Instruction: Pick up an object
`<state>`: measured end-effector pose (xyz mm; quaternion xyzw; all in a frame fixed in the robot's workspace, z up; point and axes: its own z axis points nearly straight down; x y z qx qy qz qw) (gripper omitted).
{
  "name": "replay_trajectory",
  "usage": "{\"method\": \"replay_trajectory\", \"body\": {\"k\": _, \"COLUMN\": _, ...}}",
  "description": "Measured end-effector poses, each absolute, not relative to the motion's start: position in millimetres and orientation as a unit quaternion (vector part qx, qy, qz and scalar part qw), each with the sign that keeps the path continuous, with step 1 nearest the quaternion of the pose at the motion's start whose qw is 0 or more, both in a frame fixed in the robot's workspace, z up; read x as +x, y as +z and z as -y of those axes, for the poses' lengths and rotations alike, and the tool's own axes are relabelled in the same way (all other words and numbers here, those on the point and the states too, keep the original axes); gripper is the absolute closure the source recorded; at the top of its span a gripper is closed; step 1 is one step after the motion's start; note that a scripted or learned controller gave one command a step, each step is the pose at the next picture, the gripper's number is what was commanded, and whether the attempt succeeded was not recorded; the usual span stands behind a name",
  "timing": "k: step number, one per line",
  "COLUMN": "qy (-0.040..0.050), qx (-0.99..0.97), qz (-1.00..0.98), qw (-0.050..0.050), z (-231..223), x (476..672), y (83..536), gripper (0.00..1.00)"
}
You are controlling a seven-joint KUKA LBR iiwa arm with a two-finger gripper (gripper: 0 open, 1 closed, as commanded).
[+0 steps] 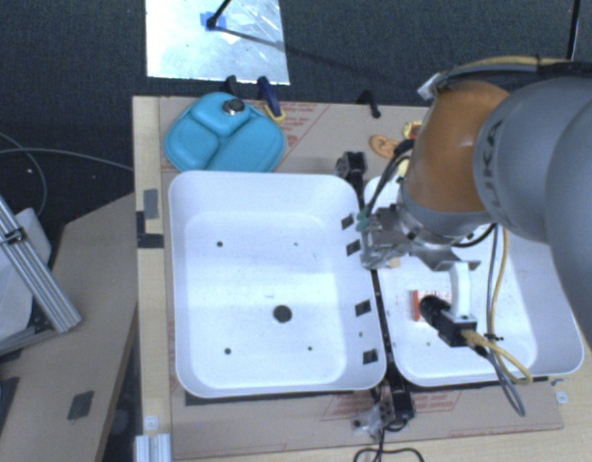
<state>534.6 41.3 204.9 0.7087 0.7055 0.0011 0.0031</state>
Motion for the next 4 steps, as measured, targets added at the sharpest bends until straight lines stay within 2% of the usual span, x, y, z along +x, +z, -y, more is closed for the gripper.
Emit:
{"method": "replay_trajectory", "body": {"k": 1, "qy": 0.0042, "qx": 0.705, "qz": -0.709, "qw": 0.002, "z": -52, "x": 486.1, "y": 311, "gripper": 1.00}}
{"method": "replay_trajectory", "body": {"k": 2, "qy": 0.0009, "qx": 0.703, "qz": -0.712, "qw": -0.001, "z": -143, "x": 485.7, "y": 281, "gripper": 1.00}}
{"method": "replay_trajectory", "body": {"k": 3, "qy": 0.0000, "qx": 0.708, "qz": -0.707, "qw": 0.000, "z": -109, "x": 487.0, "y": 265, "gripper": 1.00}}
{"method": "replay_trajectory", "body": {"k": 4, "qy": -0.0019, "qx": 0.704, "qz": -0.710, "qw": -0.002, "z": -174, "x": 484.8, "y": 201, "gripper": 1.00}}
